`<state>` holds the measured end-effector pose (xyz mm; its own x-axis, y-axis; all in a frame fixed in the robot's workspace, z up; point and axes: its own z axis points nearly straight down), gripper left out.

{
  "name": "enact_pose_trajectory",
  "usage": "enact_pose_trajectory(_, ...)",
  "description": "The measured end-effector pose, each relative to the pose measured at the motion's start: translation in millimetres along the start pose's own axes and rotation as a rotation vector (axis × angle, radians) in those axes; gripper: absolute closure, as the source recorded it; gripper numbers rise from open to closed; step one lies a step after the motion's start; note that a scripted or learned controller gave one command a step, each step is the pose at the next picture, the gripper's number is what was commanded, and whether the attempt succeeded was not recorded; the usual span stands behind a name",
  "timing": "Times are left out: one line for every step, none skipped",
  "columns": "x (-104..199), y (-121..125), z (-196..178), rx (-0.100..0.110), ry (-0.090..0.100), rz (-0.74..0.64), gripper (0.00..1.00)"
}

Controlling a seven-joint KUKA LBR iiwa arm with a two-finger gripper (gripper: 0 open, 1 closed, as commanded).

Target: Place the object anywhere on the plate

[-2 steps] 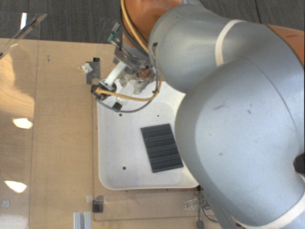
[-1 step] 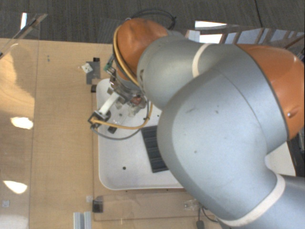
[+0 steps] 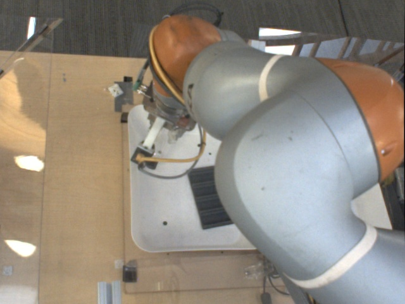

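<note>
The two-finger gripper point(image 3: 169, 123) is hanging over the upper end of the shallow white plastic bin point(image 3: 152, 227), and the wrist is hiding whether it is open or carrying anything, so I cannot tell. The dark grey ribbed rectangular slab point(image 3: 207, 198), seemingly the task's thing, is lying on the bin floor, down and to the right of the gripper and apart from it. Its long axis is running roughly top to bottom of the view, and its right side is passing under the arm

The slab point(image 3: 209, 198) lies in the bin point(image 3: 147, 236), below and right of the claw point(image 3: 172, 130); a speck point(image 3: 164, 223) lies in the bin farther below the claw.
</note>
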<state>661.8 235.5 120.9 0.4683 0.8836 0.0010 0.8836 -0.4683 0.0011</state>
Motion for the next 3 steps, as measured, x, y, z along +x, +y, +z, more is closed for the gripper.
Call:
enact_pose_trajectory(-52,-99,30,-0.009,0.008,-0.540,1.00)
enact_pose_trajectory(-90,-89,-64,-0.006,0.004,-0.989,1.00)
enact_pose_trajectory(-36,24,-111,-0.006,0.001,-1.310,1.00)
